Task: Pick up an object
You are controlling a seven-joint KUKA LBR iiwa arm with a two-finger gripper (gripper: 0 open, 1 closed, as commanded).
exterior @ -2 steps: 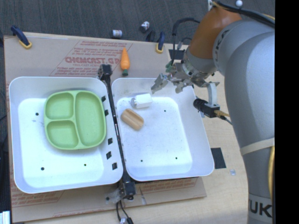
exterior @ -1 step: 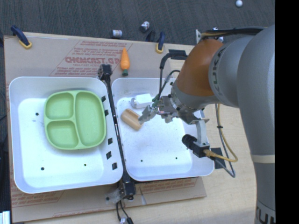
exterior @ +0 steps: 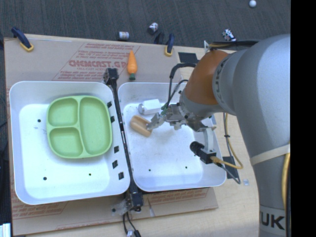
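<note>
Wooden block (exterior: 140, 126), tan and cylinder-like, lies in the right bin (exterior: 163, 179), toward that bin's upper left, just right of the divider between the two bins. It rests on its side at a slant, clear of the bin wall, so there is room around it for a grasp.

White object (exterior: 149, 105), small and boxy, sits just above the block, nearer the top wall of the same bin. The two are near each other but look apart.

Gripper (exterior: 157, 121) is low over the right bin, at centre frame, reaching in from the right with the orange band of the arm above it. Its tip points left at the block's right end. Fingers look slightly parted; nothing is visibly between them. Whether the tip touches the block I cannot tell.

Judgement: approach stage, not a hold. The low side-on pose suggests the block is the target; the white object just above could get nudged.

Left bin (exterior: 19, 147) holds a green divided tray (exterior: 79, 126), well apart from the action.

An orange carrot-shaped toy (exterior: 131, 63) lies on the cardboard sheet (exterior: 69, 58) covering the table, above the bins at upper centre, outside either bin.
</note>
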